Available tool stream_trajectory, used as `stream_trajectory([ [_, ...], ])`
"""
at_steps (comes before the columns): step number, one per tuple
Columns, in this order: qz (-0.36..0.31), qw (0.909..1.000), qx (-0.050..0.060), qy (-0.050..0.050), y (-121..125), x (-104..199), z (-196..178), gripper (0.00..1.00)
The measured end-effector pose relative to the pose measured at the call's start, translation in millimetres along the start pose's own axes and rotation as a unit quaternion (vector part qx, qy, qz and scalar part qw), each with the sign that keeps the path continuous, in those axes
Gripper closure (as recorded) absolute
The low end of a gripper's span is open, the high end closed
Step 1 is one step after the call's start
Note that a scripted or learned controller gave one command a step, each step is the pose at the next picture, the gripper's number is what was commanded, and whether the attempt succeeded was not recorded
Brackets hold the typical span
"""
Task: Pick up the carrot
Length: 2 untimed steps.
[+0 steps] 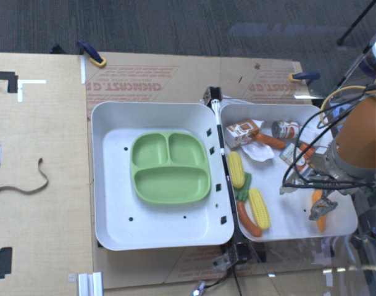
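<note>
In the right bin (286, 227), low over the carrot (320, 209), hangs the claw (322, 207); cannot tell if pinching. Could slip off, so near the wall.

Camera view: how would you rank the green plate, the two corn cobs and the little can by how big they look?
1. Green plate, by far the largest.
2. The two corn cobs, upper and lower: they look alike, so I won't rank them.
3. The can, smallest.

One fixed camera looks down at a slant on both white bins (101, 184), fairly distant.
</note>
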<state>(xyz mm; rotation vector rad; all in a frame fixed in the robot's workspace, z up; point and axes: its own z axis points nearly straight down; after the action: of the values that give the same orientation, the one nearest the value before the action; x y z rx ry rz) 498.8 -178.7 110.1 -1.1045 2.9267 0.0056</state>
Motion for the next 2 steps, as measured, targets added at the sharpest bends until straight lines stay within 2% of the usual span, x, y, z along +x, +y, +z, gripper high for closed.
stream_trajectory([
  [1,0.0,1.0,0.001,-0.003,0.1,-3.2,-9.3,1.0],
  [2,0.0,1.0,0.001,-0.003,0.1,-3.2,-9.2,0.0],
])
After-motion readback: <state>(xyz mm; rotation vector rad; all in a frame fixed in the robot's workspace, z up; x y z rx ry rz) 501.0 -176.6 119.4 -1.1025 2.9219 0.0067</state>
